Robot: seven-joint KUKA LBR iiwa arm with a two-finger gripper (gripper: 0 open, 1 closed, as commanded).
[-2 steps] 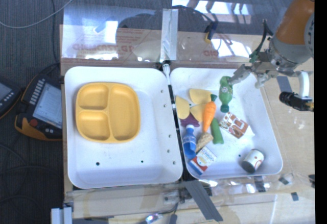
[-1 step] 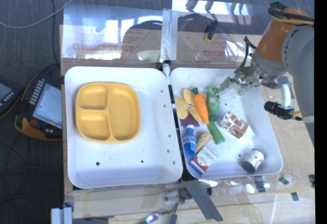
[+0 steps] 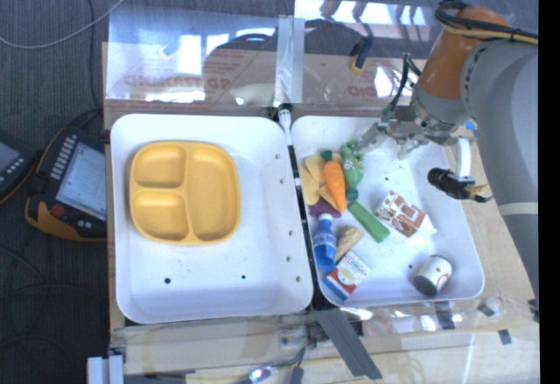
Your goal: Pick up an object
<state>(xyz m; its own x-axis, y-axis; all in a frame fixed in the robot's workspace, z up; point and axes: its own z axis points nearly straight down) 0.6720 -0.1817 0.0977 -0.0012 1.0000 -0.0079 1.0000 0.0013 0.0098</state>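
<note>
One hand [image 3: 398, 136] hangs over the far end of the right-hand bin [image 3: 455, 225], its fingers spread wide with nothing between them. By my judgement this is the approach step of the pick: the hand is above the toys and not in contact with any of them.

Closest to it, just to its left, sits a small green toy [image 3: 352, 162] (too small to name surely), and touching that a toy carrot [image 3: 334, 184] leaning on a yellow piece [image 3: 313, 174]. Nearer the camera from the hand lie a green stick-shaped toy [image 3: 369, 221] and a small red-and-white carton [image 3: 400, 213], the carton lying apart on bare bin floor. Farther off are a blue bottle [image 3: 325, 240], a flat printed packet [image 3: 348, 274] and a silver can [image 3: 433, 273] at the near corner.

Beyond the divider, well away to the hand's left, the other bin [image 3: 262, 286] holds a yellow compartment plate [image 3: 185, 192].

Next, the hand needs to settle on one target, line up over it and descend; the carton looks easiest, since it lies apart.
</note>
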